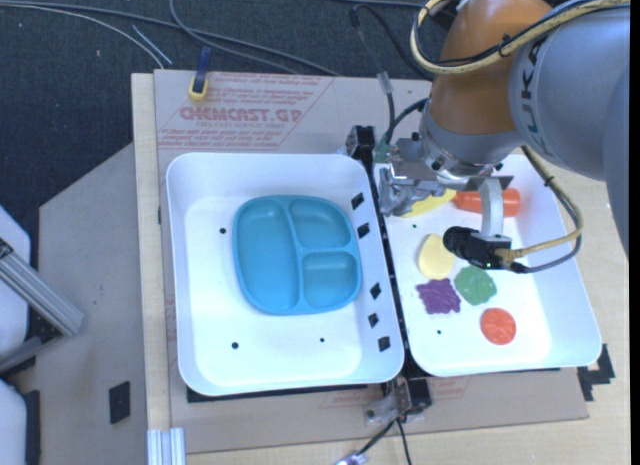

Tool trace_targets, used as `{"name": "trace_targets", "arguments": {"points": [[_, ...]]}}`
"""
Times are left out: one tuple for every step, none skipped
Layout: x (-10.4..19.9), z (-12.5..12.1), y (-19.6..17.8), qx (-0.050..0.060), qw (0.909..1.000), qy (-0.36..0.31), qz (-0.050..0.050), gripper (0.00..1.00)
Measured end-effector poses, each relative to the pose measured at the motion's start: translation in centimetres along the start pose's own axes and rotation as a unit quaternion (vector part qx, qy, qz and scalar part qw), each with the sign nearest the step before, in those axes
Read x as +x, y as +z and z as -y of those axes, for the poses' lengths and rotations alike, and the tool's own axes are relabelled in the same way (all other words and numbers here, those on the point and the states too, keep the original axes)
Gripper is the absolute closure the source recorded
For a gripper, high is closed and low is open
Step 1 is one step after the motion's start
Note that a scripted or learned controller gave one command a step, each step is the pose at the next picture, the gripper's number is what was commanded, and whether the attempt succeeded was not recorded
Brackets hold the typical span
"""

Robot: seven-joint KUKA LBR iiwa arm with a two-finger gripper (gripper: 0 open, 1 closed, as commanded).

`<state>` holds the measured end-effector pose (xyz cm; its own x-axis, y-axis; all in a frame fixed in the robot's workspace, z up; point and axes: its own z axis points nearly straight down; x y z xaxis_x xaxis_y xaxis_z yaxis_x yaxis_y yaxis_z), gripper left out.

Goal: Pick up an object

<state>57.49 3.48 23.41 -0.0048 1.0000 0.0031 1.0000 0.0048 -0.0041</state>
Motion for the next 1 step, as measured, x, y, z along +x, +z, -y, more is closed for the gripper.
{"name": "trace_targets", "arguments": {"points": [[4.49,2.18,-0.33,0.000,1.0000,0.000,0.000,1.00]]}}
